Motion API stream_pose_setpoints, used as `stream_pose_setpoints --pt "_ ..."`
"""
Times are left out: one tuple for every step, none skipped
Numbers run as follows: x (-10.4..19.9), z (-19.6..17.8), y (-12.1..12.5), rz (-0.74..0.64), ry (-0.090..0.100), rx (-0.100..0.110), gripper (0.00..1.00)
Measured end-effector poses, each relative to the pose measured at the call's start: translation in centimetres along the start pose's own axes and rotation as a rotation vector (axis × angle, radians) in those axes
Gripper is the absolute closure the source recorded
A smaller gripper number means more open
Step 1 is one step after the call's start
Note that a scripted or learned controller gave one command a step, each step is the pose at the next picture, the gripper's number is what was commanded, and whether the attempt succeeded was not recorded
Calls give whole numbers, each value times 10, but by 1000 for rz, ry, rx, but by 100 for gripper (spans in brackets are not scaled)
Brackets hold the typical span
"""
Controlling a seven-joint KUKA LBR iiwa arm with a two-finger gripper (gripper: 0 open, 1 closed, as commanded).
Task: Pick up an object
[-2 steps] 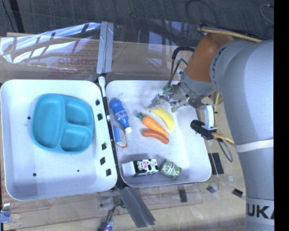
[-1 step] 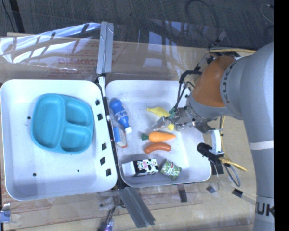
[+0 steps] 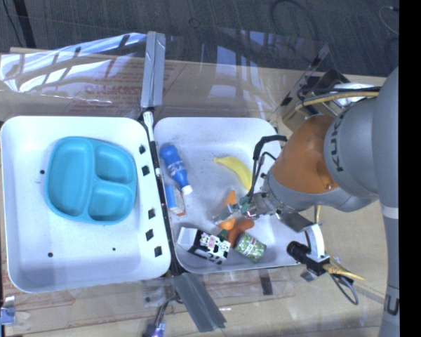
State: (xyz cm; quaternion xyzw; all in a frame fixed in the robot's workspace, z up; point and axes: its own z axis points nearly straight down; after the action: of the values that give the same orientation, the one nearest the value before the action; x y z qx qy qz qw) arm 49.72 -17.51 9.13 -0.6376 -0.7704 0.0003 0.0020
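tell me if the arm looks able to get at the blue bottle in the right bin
Probably yes. The blue bottle lies against the left wall of the right bin with nothing on top of it. The arm is already over that bin, near the banana.

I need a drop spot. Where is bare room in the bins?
Left bin: bare floor around the blue tray, widest below it. Right bin: bare above the banana; crowded low, around the gripper.
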Motion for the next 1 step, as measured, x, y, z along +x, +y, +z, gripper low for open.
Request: stream_pose_setpoints --pt "-1 -10 1 -5 0 0 100"
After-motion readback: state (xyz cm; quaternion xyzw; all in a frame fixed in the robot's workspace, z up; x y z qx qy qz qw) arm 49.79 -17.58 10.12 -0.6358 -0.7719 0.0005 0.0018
